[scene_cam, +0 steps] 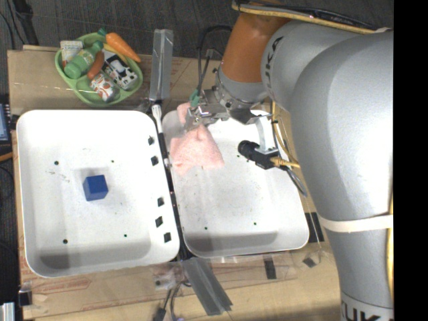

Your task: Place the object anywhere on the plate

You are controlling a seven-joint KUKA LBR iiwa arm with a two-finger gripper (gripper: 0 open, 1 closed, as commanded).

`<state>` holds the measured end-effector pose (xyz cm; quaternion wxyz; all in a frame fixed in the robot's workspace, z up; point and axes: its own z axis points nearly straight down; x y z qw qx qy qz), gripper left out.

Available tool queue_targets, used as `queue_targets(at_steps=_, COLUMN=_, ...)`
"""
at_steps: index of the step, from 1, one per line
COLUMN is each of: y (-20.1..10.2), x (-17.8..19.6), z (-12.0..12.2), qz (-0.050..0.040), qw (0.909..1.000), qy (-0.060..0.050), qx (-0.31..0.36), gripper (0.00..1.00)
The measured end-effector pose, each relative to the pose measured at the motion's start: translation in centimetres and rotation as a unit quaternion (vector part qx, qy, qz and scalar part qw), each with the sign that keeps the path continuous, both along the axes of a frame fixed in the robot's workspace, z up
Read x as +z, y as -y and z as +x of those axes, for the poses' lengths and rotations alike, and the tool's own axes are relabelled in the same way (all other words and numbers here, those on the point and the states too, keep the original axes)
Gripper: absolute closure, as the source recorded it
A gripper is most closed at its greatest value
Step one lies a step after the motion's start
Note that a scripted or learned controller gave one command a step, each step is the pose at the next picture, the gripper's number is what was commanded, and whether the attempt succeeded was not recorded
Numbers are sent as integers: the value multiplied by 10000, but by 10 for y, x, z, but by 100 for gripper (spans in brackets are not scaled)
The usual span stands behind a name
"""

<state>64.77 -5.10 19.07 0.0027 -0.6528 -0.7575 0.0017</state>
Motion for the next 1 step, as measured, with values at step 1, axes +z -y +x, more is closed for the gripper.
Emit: queue_targets(at_steps=1, y=-1, x=41, z=0, qz=-3, qw=10000, qy=15, qx=56, gripper=100)
